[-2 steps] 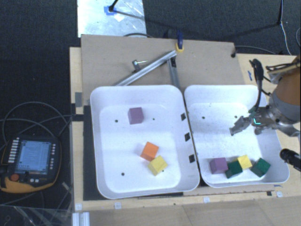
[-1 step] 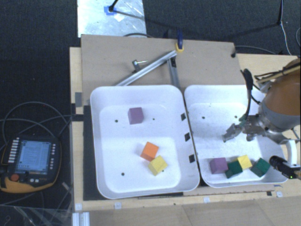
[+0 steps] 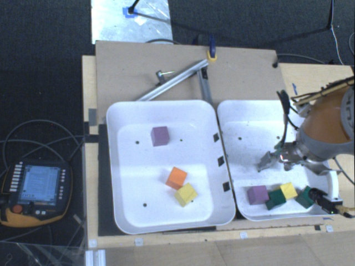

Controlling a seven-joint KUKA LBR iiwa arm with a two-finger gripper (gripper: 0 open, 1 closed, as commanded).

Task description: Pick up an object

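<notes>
In the right bin (image 3: pixel 244 126), my gripper (image 3: pixel 268 160) hangs over bare white floor near the middle, with nothing visibly in it. Just below it, along the bin's front wall, lie a purple cube (image 3: pixel 257 194), a dark green block (image 3: pixel 275 199), a small yellow cube (image 3: pixel 288 190) and another green block (image 3: pixel 305 197). The purple cube is the nearest, a little below and left of the gripper. The left bin (image 3: pixel 127 115) holds a purple cube (image 3: pixel 160 136), an orange cube (image 3: pixel 176 177) and a yellow cube (image 3: pixel 186 194).
The grey arm with its orange band (image 3: pixel 327 123) comes in over the right bin's right edge. A metal bar (image 3: pixel 175 79) lies on the board behind the bins. A teach pendant (image 3: pixel 36 190) sits on the floor to the left.
</notes>
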